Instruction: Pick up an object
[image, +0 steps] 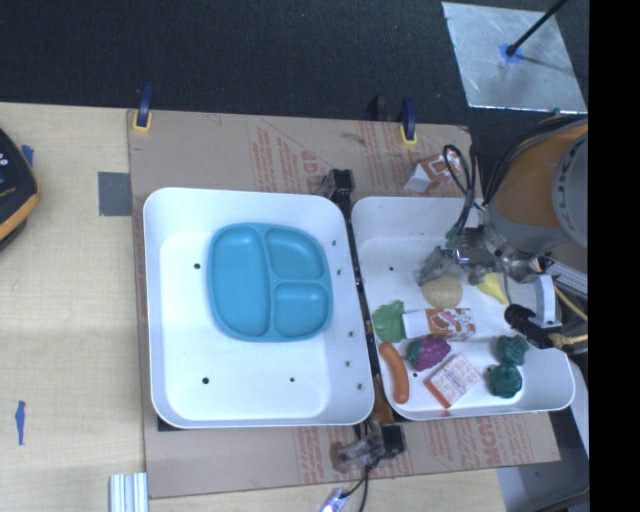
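Observation:
My gripper hangs low over the upper middle of the right bin, reaching in from the right. Directly below it, touching or nearly so, lies a beige rounded object. A yellow piece sits just to the right of that, partly under the wrist. Further forward lie a light green item, a white and orange packet, a purple item, an orange sausage, a red and white packet and two dark green pieces.
The left bin holds a blue divided plate. A black clip sits where the bins meet at the back. Cables and the arm's body crowd the right bin's right side. A small packet lies outside behind the right bin.

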